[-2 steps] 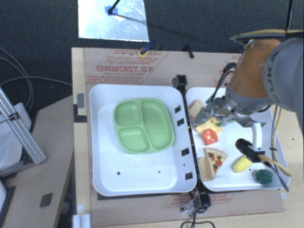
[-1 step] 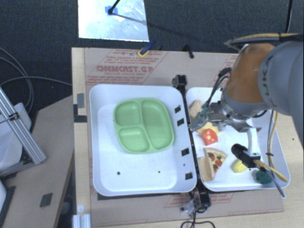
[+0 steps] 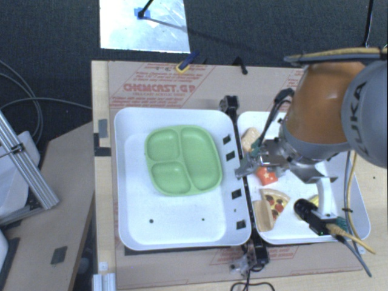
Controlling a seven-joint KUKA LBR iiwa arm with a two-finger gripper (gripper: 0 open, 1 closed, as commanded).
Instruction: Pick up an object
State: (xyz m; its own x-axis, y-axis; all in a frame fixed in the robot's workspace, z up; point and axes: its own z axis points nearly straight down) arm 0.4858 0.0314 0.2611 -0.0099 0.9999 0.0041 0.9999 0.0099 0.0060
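My gripper hangs low over the left part of the right bin, close to the wall between the two bins. A red-orange toy lies just below and to the right of it, partly covered by the gripper's metal. I cannot tell whether the toy is touched. A beige bread-like piece lies just behind the gripper. A toy pizza slice lies in front of it, beside a tan wedge. The grey and orange arm hides much of the right bin.
The left bin holds a green divided plate near its middle. A small yellow thing peeks out beside the arm in the right bin. Cardboard lies under both bins, and a shiny sheet lies beyond the bench.
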